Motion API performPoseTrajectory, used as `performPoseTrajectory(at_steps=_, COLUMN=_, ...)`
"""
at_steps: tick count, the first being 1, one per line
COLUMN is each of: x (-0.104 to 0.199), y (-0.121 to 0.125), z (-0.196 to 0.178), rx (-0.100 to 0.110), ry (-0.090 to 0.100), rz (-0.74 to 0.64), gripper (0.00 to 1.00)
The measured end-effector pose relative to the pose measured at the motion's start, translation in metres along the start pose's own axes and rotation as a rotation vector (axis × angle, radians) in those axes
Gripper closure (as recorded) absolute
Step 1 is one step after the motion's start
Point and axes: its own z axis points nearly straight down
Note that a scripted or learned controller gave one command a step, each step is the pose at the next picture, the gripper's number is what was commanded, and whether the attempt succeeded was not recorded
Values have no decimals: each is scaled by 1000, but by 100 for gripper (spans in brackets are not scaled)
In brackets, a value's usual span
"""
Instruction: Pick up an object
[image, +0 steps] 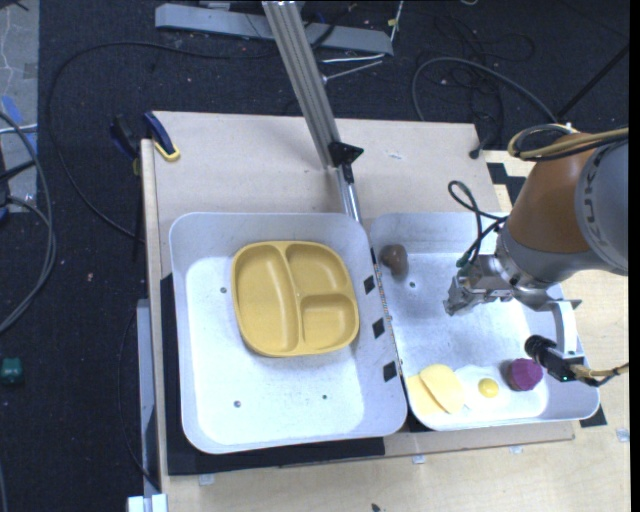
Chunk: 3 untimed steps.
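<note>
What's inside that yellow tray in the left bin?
Nothing visible: the tray shows three bare compartments. It lies flat in the left bin, so whatever is beneath it is covered.

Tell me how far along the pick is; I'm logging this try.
Nothing looks lifted yet. The hand hangs over bare floor of the right bin. The brown piece, the purple one, the small yellow ball and the pale yellow block all lie in it. The whole grasp is left.

A robotics lab: bench (420, 150), loose cables (60, 200), white bins (200, 400).
</note>
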Motion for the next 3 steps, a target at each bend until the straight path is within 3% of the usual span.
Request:
performPoseTrajectory(at_steps=2, x=2, y=-4, z=-105, rx=-2, ry=-1, rz=-1, gripper=100)
performPoseTrajectory(at_steps=3, x=46, y=-16, z=-95, rx=6, ry=2, rz=-4, gripper=100)
